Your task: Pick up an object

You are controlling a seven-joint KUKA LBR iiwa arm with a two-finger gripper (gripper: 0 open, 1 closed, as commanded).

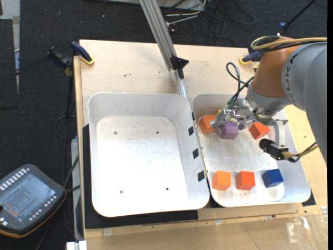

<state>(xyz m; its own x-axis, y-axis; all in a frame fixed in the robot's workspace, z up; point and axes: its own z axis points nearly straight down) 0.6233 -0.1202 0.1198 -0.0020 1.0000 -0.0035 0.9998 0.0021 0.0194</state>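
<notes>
My gripper point(230, 120) hangs over the upper part of the right bin point(296, 191), at the end of the grey arm that reaches in from the right. A purple block point(229, 130) sits directly beneath it, partly covered by the gripper body. An orange block point(206, 124) lies just to its left and a red-orange block point(257, 130) just to its right. Whether the purple block is gripped cannot be seen.
Along the right bin's front edge stand an orange cube point(221, 179), a red-orange cube point(245, 180) and a blue cube point(272, 177). The left bin point(99, 108) lies beside it. A metal pole point(158, 27) slants down to the bins' shared rim.
</notes>
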